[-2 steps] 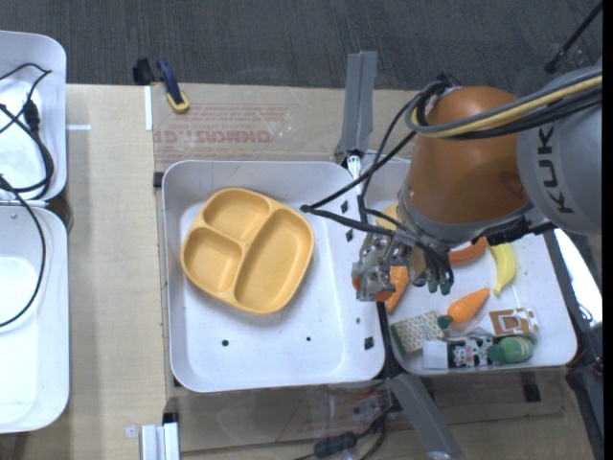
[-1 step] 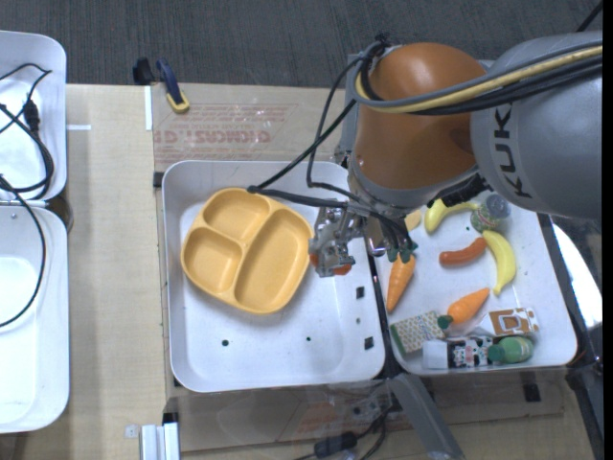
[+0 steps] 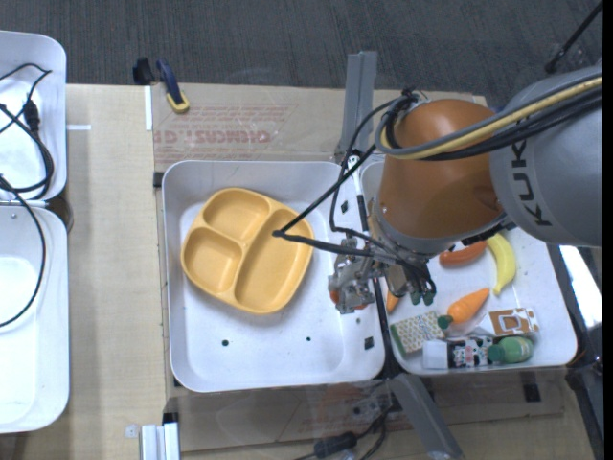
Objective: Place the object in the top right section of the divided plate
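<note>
One gripper (image 3: 351, 290) at plate's (image 3: 247, 249) 4 o'clock, over left bin (image 3: 192, 348), clamped on small orange object (image 3: 341, 298), I judge mid-carry. Plate lies tilted; target section toward its 12, bare. Banana (image 3: 503, 262), carrot (image 3: 468, 305) wait in right bin (image 3: 560, 338).

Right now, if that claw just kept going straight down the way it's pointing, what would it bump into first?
Most likely the white floor of the left bin, just right of the yellow divided plate. The gripper points downward there with something orange at its tip, though height above the bin is hard to judge.
</note>
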Robot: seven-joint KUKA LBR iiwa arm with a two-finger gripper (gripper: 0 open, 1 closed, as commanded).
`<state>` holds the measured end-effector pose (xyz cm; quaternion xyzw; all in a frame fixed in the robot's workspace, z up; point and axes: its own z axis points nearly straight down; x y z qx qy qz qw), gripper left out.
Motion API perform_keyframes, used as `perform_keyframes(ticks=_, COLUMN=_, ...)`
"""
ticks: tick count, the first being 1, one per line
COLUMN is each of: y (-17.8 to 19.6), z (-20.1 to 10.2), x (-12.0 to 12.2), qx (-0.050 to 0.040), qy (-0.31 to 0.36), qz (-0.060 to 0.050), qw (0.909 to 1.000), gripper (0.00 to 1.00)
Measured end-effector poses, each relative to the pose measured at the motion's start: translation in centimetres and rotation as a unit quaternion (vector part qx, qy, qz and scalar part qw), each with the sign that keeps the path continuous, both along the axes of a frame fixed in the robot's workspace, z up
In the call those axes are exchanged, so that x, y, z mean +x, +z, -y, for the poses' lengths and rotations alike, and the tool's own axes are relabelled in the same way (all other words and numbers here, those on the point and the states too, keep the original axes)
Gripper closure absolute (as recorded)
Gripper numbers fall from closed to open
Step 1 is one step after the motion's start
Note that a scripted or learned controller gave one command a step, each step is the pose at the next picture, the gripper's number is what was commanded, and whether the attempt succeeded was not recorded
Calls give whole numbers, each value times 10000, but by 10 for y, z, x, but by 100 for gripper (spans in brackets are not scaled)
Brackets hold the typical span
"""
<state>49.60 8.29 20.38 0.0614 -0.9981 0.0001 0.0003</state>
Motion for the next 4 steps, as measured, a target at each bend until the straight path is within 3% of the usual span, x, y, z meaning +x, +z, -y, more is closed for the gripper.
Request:
perform_keyframes(ticks=1, y=49, z=-33, x=54, qx=7, qy=939, qz=20, qw=9956, gripper=100)
perform_keyframes(ticks=2, y=-26, z=-51, x=-6, qx=7, qy=1431, qz=2, qw=9897, gripper=100)
perform_keyframes(ticks=3, y=-8, z=35, x=-10, qx=3, qy=1456, qz=8, qw=9893, gripper=100)
perform_keyframes(ticks=4, y=4, z=-30, x=3, qx=9, qy=2710, qz=17, qw=9626, gripper=100)
